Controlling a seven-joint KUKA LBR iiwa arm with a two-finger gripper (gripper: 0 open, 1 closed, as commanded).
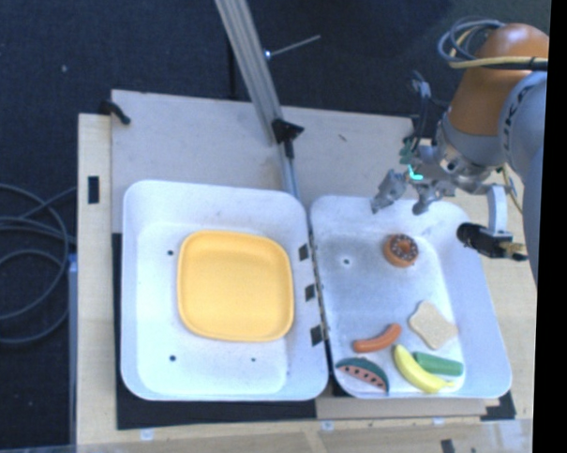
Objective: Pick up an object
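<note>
The two-fingered hand (404,200) hung open and empty over the far edge of the right white bin (477,304), with the small round brown doughnut-like toy (401,249) lying just below it, nearest of the objects.

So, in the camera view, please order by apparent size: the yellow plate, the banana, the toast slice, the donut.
1. yellow plate, by far
2. banana
3. toast slice
4. donut
Banana and toast look close; their order is uncertain.

Two white bins (132,261) on bench (85,372); cables (19,256) at left
</note>
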